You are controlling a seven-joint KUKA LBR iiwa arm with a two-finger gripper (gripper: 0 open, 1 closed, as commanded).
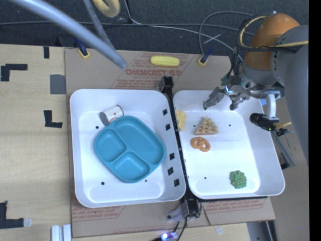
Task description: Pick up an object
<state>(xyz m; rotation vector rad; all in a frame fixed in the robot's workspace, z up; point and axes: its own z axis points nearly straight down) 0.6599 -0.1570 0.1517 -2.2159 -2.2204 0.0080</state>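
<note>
green broccoli piece (237, 179) lies loose in right bin (261, 149); gripper (222, 100) hovers spread, empty, positioned above waffle wedge (206, 126).

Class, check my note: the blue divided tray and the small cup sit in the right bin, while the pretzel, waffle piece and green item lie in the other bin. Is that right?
Not quite. The camera view shows the blue divided tray and small cup in the left bin. The pretzel, waffle piece and green item lie in the other bin.

The arm (288, 39) runs off the right edge; the blue tray (129, 148) partly hides the small can (111, 115)
</note>
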